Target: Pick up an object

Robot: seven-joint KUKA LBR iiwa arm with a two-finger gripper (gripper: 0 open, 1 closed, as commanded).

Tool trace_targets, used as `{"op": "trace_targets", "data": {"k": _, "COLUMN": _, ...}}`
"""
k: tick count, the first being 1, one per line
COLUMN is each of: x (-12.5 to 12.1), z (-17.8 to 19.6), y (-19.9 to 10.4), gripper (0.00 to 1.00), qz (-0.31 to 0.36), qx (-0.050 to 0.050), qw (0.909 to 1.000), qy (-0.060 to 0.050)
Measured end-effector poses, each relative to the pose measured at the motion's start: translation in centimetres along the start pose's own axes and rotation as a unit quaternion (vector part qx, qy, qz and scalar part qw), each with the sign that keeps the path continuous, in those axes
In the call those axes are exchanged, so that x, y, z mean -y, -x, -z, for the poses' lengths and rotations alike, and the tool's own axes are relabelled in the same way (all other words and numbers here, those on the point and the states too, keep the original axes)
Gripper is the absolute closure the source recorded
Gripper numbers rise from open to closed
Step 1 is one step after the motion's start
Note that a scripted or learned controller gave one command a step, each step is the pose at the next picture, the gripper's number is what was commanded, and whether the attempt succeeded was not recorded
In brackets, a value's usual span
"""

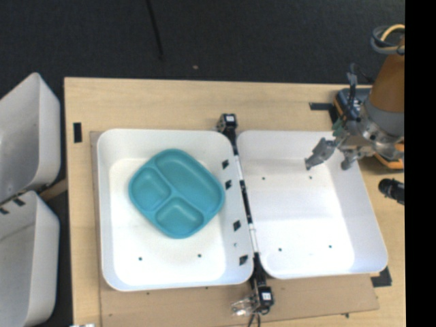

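Observation:
A teal divided plate with three compartments lies flat in the left white bin, a little left of that bin's middle. My gripper hangs over the far right part of the right white bin, well away from the plate. Its two grey fingers are spread apart and nothing sits between them. The grey arm with its orange band comes in from the right edge.
A divider rail with black clips runs between the two bins. The wooden bench surrounds them. White rounded objects stand off the bench at the left. Small black fittings lie by the right bin's right rim.

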State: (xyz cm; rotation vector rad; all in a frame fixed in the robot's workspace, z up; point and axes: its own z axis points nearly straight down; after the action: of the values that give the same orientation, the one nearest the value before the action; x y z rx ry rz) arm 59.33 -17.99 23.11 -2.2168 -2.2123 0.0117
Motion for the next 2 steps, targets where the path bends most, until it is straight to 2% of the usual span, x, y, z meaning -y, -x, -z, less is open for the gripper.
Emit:
{"op": "trace_targets", "data": {"k": 1, "x": -0.2, "z": 0.6, "y": 0.0, "gripper": 0.0, "qz": 0.002, "qx": 0.001, "qw": 1.0, "qy": 0.005}}
{"op": "trace_targets", "data": {"k": 2, "x": -0.2, "z": -3.9, "y": 0.5, "gripper": 0.0, "qz": 0.001, "qx": 0.001, "qw": 1.0, "qy": 0.003}}
